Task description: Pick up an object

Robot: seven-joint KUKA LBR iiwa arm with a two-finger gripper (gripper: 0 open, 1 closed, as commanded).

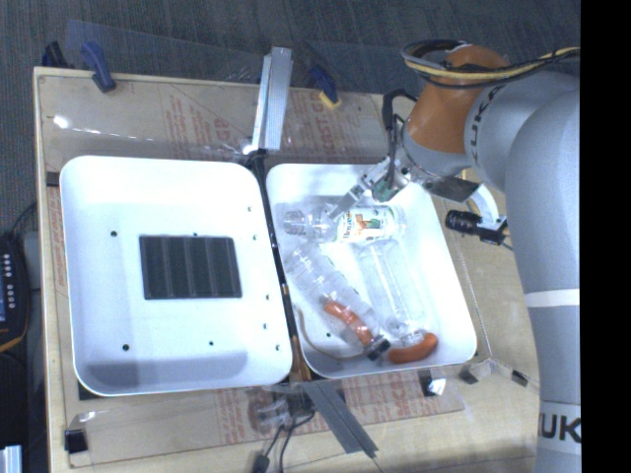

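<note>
The right bin [449, 264] holds several clear plastic bottles. One with a white, green and orange label [367, 226] lies near the bin's far end. A longer one [386, 286] lies along the right side, and a crumpled one [320, 276] lies left of it. An orange piece [347, 316] and an orange curved piece [415, 347] rest at the near end. My gripper [379, 186] hangs over the far end of the right bin, just above the labelled bottle and close to its top. Whether it touches the bottle I cannot tell.
The left bin [99, 205] holds a dark ribbed rectangular pad [190, 266] near its middle. A metal divider post [271, 97] rises between the bins at the back. Blue clamps [99, 67] sit on the bench's far edge. The grey arm [537, 166] fills the right side.
</note>
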